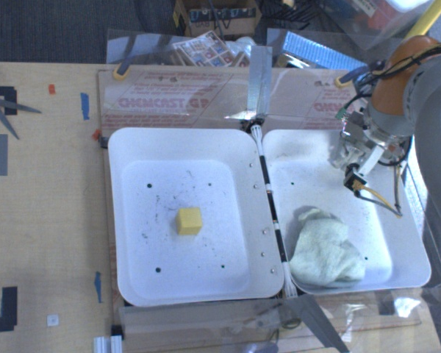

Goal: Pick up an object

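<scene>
Yellow and small, a cube (189, 220) sits alone near the middle of the left bin (136, 160), well apart from the crumpled white cloth (323, 247) and across the shared rim from it. That cloth fills the near part of the right bin (404, 259), heaped against the rim. The claw (347, 157) hangs over the same bin on the far side of the cloth, a little to its right and clear of it. Nothing is seen in its grip, and whether it is open or closed cannot be told from this slanted view.

Either thing could serve as the object, and the cloth is much the nearer.

Risks, as I judge them:
- White cloth on a white bin gives little contrast, so a descent could be aimed at a thin fold and close on almost nothing.
- A soft heap may slip out or come up only partly, dragging along the floor of the bin.
- The cloth's closeness to the rim could make the claw strike the wall instead.
- Crossing over for the cube means a small target that could skid away.
</scene>
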Controlling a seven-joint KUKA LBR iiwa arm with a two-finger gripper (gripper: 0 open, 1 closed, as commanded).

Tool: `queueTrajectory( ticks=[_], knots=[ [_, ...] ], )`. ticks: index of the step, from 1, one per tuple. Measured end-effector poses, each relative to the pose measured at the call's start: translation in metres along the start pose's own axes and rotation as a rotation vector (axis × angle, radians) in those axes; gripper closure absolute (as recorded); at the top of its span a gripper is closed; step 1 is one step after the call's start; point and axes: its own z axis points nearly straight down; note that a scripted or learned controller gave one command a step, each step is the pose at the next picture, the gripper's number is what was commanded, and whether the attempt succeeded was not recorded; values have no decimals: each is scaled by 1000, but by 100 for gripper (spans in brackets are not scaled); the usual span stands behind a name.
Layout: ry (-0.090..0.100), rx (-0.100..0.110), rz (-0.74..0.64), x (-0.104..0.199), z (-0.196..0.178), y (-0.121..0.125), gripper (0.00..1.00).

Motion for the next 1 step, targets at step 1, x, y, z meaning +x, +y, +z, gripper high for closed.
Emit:
queueTrajectory(
  ticks=[1],
  knots=[
    [-4,7,447,30,-10,-19,100]
  ],
)
